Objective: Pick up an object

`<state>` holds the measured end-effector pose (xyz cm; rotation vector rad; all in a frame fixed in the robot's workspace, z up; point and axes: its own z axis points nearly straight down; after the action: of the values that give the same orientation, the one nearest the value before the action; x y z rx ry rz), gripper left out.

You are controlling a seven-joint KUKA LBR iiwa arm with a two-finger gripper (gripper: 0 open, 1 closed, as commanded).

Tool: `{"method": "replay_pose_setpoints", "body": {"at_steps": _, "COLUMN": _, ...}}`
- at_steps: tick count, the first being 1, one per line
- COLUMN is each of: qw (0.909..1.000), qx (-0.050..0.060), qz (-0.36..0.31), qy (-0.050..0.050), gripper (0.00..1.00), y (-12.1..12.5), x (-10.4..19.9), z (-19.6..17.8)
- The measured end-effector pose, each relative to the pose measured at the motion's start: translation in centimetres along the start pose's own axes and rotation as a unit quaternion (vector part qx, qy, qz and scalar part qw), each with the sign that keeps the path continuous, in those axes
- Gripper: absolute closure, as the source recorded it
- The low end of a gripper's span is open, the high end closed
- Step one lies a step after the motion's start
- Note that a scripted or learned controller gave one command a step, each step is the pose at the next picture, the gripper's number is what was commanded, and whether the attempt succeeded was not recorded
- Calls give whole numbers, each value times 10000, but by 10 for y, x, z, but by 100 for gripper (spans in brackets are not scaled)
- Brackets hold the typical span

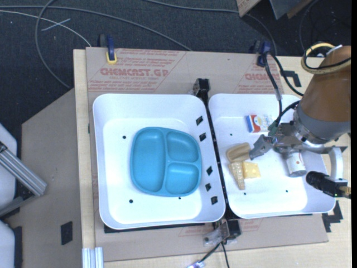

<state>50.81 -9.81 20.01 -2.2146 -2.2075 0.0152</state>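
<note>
Here the gripper (262, 145) hovered in the right bin (290, 202), beside a tan bread-like piece (239, 152) lying roughly left-right; whether its jaws were open could not be told. A blue divided plate (165, 161) sat in the left bin (111, 121).

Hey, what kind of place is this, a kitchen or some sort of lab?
Most likely a robotics lab or test cell, not a kitchen. A grey robot arm reaches over two shallow white plastic bins clamped to a board, loose cables trail across dark carpet, and the blue divided plate looks like a practice prop.
</note>
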Motion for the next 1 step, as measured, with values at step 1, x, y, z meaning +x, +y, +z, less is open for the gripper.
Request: {"method": "replay_pose_setpoints", "body": {"at_steps": 1, "qw": 10000, "qx": -75, "qz": -17, "qy": -8, "gripper": 0, "y": 3, "x": 0, "z": -7}}
